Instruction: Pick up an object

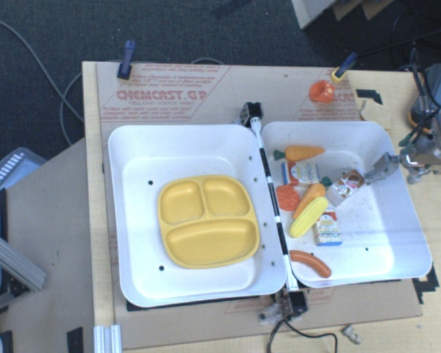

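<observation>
The right white bin (397, 248) holds several toy foods: an orange carrot (303, 153), a red-and-white carton (303, 172), a red tomato (287, 196), a yellow corn cob (309, 216), a small box (327, 230) and a sausage (310, 263). A small brown-and-white bottle (348, 184) lies near the middle of that bin. My gripper (381, 170) reaches in over the bin's right rim, its tip just right of the bottle and close above the bin floor. I see nothing held in it.
The left bin (132, 197) holds a yellow divided plate (208, 219). On the bench behind the bins sit an orange object (322, 92), a blue clamp (126, 59) and a yellow-blue clamp (344, 66). A black divider (268, 190) runs between the bins.
</observation>
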Motion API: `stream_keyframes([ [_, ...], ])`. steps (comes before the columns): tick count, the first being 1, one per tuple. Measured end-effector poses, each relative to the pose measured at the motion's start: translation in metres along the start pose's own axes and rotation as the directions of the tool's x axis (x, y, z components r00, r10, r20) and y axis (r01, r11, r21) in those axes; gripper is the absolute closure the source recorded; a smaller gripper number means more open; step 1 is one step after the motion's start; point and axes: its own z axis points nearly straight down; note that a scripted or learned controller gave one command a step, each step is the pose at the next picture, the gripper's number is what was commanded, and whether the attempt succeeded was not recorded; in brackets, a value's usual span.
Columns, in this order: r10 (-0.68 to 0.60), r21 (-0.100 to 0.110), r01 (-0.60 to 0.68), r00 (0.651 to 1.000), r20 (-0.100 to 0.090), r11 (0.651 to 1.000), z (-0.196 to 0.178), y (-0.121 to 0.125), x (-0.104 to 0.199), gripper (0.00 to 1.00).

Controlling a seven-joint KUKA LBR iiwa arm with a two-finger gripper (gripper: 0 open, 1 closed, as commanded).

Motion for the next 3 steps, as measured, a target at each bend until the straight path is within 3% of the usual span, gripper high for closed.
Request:
stream_keyframes([
  [1, 0.001, -0.008, -0.001, 1.0, 0.003, 1.0, 0.103, 0.012, 0.064, 0.0],
  [2, 0.0, 0.0, 0.0, 1.0, 0.0, 1.0, 0.116, 0.088, 0.015, 0.0],
  [3, -0.002, -0.005, 0.002, 1.0, 0.003, 1.0, 0.106, 0.089, 0.015, 1.0],
])
